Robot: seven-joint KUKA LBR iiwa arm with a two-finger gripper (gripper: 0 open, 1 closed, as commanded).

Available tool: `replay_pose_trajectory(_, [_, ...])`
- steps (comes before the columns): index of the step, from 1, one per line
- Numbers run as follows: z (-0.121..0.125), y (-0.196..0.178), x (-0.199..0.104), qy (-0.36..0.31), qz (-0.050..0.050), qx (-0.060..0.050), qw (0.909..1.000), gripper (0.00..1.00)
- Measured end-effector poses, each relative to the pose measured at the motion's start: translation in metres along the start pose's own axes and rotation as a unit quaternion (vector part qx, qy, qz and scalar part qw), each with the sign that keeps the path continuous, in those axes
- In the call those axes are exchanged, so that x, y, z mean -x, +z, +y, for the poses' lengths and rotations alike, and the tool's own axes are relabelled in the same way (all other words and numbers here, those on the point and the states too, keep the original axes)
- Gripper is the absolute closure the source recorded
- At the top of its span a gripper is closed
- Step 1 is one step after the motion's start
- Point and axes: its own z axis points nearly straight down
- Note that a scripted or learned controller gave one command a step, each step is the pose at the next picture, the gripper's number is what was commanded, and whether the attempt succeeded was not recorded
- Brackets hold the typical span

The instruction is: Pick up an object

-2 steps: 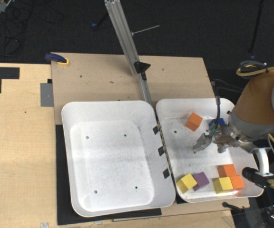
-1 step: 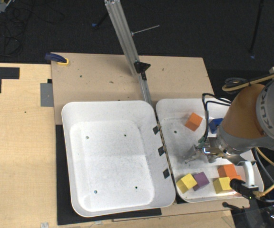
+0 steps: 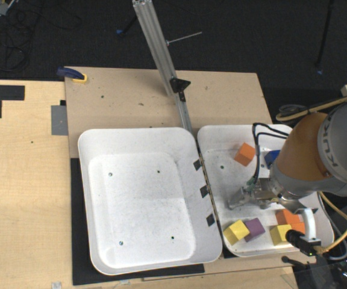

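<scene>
The right bin (image 3: 217,138) holds an orange block (image 3: 244,154) near its back, and a yellow block (image 3: 236,231) touching a purple block (image 3: 255,227) at its front. Another yellow block (image 3: 279,234) and an orange block (image 3: 293,220) lie at the front right, and a blue piece (image 3: 272,157) peeks out behind the arm. My gripper (image 3: 241,199) hangs low over the middle of this bin, between the back orange block and the yellow and purple pair. Nothing shows between its fingers.
The left bin (image 3: 95,138) lies beside the right one, with black clips (image 3: 203,191) along the shared rim. A slanted aluminium rail (image 3: 159,46) rises behind the bins. The orange-banded arm (image 3: 306,152) covers the right bin's right side.
</scene>
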Motion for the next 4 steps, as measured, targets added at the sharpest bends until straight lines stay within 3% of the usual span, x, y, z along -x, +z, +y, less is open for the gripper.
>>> replay_pose_trajectory(1, [0.000, -0.010, 0.001, 0.004, 0.001, 0.000, 1.0000, 1.00])
replay_pose_trajectory(4, [0.003, -0.169, -0.002, -0.002, -0.001, 0.004, 1.0000, 1.00])
